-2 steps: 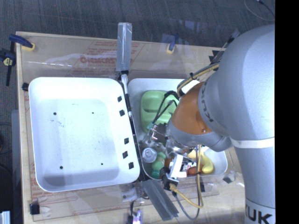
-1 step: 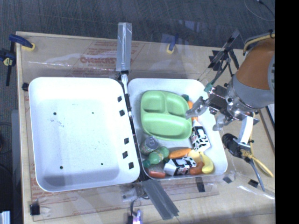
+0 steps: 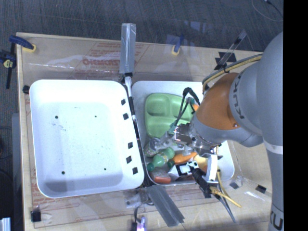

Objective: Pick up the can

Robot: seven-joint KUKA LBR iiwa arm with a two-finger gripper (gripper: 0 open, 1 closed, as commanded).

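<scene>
Whether the gripper (image 3: 179, 136) is open or closed cannot be told; the orange band (image 3: 217, 110) and grey wrist cover most of it, and just a metallic part peeks out at the wrist's 9 o'clock side, low over the clutter in the right bin (image 3: 140, 91). Nothing can be seen held in it.

The can (image 3: 156, 147) seems to be the small silvery thing just at 8 o'clock from that metallic part, near the right bin's left wall; it is too crowded to be sure how it lies. A pale green tray (image 3: 161, 112) lies at 12 o'clock from it; green, orange and red bits are heaped at its 5 o'clock, touching one another.

The left bin (image 3: 38, 129) is white with a few dark specks on its floor; black tabs (image 3: 130, 146) run down the seam between the bins. A grey bar (image 3: 128, 47) stands at 12 o'clock of that seam, another (image 3: 166, 207) at 6 o'clock.

The bench (image 3: 72, 57) is tan board under a clear sheet with faded red print; blue clamps (image 3: 21, 43) grip its 10 o'clock corner, a further blue one (image 3: 177, 46) sits at the 12 o'clock edge; yellow cable (image 3: 230, 65) loops above the arm. Dark ribbed carpet (image 3: 72, 8) covers the floor beyond.
</scene>
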